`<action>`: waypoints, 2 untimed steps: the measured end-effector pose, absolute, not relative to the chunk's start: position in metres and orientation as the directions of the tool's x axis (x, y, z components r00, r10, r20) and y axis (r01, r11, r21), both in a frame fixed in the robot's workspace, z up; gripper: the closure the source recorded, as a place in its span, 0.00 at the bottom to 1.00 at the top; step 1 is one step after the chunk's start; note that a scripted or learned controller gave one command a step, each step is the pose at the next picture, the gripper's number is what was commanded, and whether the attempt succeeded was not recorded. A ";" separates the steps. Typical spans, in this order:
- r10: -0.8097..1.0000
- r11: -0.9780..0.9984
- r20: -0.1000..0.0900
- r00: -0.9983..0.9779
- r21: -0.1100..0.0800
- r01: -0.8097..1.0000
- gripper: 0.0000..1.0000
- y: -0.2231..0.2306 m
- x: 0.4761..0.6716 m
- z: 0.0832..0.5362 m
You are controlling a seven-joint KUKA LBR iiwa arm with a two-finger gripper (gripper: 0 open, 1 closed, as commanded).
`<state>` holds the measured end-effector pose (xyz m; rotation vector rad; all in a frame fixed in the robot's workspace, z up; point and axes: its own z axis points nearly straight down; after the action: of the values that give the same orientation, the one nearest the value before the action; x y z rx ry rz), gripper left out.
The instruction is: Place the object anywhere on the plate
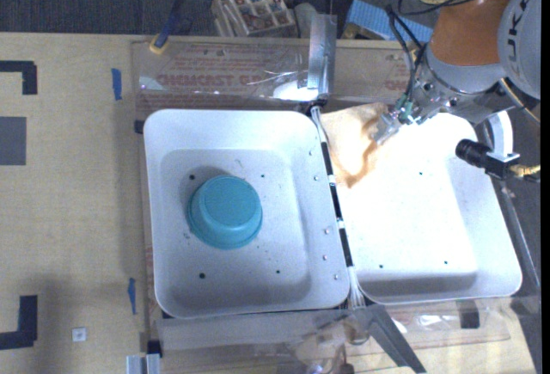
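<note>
Plate [225,210] sits in the left bin [172,140], well apart from the fingers [397,117].

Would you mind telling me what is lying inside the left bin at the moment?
A blue plate sits upside down on the left bin floor, a little left of centre, with a few dark specks around it. Whatever lies beneath the plate is covered.

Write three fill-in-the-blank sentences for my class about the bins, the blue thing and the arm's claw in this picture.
1. The blue upturned bowl sits in the ____ bin.
2. The claw hangs over the ____ bin.
3. The band above the arm's wrist is ____.

Missing words: left; right; orange
</note>
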<state>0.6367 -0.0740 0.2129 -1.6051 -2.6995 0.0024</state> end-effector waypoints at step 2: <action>0.624 0.781 0.003 -0.781 -0.002 0.624 1.00 -0.016 0.623 0.220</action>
<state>0.6232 -0.0159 0.2203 -1.0374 -2.9616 0.0020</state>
